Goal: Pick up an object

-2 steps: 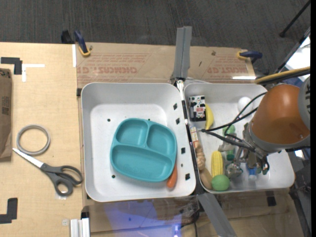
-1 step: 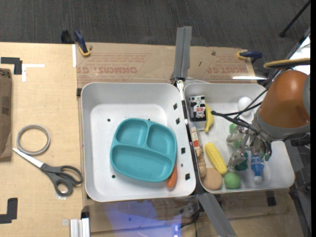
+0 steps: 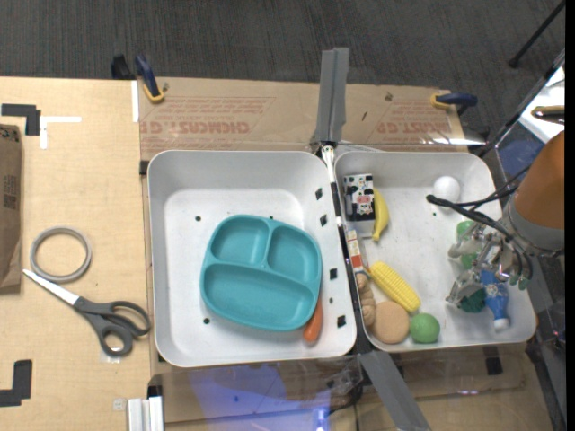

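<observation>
My gripper is low in the right bin, near its right wall, and the arm comes in from the right. Just under and beside it lie a dark green object and a blue and white tube-like object. I cannot tell whether either one is held. A pale green piece shows just above the gripper. Also in this bin are a yellow corn cob, a green ball, a tan round object, a banana, a small printed box and a white ball.
The left bin holds a teal divided plate with an orange carrot against its lower right edge. A wooden piece lies along the right bin's left wall. Scissors and a tape roll lie on the bench at left.
</observation>
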You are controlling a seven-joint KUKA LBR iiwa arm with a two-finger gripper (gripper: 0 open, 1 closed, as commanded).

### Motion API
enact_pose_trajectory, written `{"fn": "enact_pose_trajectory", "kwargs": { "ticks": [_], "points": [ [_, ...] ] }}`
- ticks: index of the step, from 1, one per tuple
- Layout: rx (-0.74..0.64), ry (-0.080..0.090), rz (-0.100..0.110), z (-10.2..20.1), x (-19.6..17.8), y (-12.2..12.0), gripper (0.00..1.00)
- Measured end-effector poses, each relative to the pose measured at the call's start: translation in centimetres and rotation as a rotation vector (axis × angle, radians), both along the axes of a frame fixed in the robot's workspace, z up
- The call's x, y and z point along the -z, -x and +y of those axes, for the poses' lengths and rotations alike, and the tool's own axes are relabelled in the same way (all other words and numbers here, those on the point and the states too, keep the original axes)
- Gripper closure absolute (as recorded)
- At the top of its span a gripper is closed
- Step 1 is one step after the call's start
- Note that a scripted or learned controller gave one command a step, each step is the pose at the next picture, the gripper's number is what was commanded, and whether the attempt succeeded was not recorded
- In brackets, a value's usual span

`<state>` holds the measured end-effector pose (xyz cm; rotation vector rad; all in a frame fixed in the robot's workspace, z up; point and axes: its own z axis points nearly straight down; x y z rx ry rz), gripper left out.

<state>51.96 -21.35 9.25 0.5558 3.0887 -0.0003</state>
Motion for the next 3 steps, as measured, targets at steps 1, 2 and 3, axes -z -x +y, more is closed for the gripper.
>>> {"fn": "enact_pose_trajectory", "kwargs": {
  "ticks": [1, 2, 3],
  "points": [
    [-0.003, 0.001, -0.003, 0.1, -1.0, -0.2, 1.00],
    [0.237, 0.000, -0.001, 2.4, 0.0, -8.1, 1.00],
    [0.362, 0.000, 0.000, 6.0, -10.9, -4.3, 1.00]
  ]
}}
